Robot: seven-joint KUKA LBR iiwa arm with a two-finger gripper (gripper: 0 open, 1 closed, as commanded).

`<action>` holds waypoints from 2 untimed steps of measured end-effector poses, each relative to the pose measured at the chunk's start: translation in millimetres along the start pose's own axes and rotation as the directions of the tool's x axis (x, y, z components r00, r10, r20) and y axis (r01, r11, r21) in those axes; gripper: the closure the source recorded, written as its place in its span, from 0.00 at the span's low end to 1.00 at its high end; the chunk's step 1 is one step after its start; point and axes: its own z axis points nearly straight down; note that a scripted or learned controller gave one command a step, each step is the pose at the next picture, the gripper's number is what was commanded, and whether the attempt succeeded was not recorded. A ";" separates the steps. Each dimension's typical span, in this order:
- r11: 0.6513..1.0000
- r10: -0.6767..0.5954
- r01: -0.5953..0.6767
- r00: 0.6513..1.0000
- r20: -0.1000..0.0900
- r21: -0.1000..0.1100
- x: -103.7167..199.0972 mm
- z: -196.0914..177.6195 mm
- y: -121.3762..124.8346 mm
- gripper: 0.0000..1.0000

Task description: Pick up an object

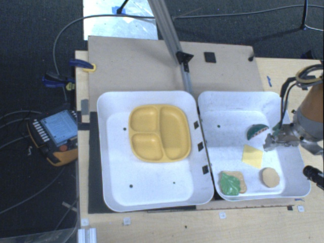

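Four small objects lie in the right bin point(212, 105): a green-and-white piece point(256, 131), a yellow square point(252, 156), a tan round point(270, 177) and a green lump on toast point(232, 183). The gripper point(273, 140) hangs just right of the yellow square; jaws (too blurred) I cannot tell. Risk: descending here could clip two crowded pieces or the bin's right wall. The far-left part of that bin offers open room.

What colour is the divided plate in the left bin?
Yellow. The plate shows best in the camera view, lying in the left bin.
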 end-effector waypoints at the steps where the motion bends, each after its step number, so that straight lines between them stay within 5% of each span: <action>1: 1.000 -0.001 0.001 1.000 0.001 -0.003 -0.5 -63.3 -3.1 1.00; 2: 1.000 -0.003 0.003 1.000 0.001 -0.004 2.3 -126.6 3.5 1.00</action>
